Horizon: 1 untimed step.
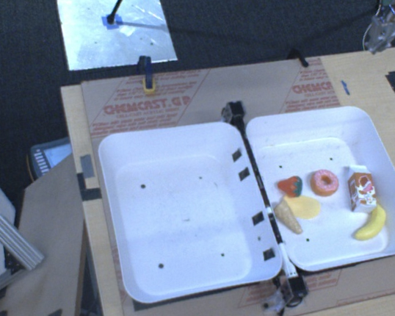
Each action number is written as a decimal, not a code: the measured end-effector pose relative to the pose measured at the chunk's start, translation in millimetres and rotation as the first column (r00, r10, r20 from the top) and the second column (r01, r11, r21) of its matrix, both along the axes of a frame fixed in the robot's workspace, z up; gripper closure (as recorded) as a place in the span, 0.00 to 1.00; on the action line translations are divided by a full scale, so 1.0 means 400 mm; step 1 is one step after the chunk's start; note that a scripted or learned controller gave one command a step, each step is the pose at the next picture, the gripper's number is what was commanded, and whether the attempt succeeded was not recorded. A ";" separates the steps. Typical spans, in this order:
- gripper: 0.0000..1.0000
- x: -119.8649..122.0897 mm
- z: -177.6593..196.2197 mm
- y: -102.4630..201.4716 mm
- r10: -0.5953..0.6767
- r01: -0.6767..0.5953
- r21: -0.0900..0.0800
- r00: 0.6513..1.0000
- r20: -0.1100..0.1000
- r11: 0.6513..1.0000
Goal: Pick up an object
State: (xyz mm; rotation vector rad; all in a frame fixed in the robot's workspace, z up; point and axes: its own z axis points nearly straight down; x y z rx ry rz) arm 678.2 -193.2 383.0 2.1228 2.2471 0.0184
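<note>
Pincer sits at the top right corner of the view, over the dark floor beyond the counter, high and well apart from both bins. It is small and blurred there, so I cannot tell whether it is wide or narrow; nothing is seen held in it. Parked off to the side like this, it leaves the bins unobstructed to the overhead camera (probably why it waits there).

All candidate objects lie in the bin on the view's right, in its lower half:
- pink donut, flat, near the middle
- red-and-green toy, maybe a strawberry, just beside the donut toward the divider
- yellow flat piece, below those two
- tan cone-like piece, touching or overlapping the yellow piece, close to the bin wall
- small carton, upright or slightly tilted
- banana, just below the carton, possibly touching it

The other bin lies alongside, joined at the black clips.

Judgement: the pick has not begun. The donut looks the easiest target since it has clear space around it. The cone near the wall and the carton-banana pair risk a blocked or double grasp.
</note>
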 end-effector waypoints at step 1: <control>1.00 -0.064 -0.041 -0.034 -0.049 0.050 0.025 0.998 -0.045 0.998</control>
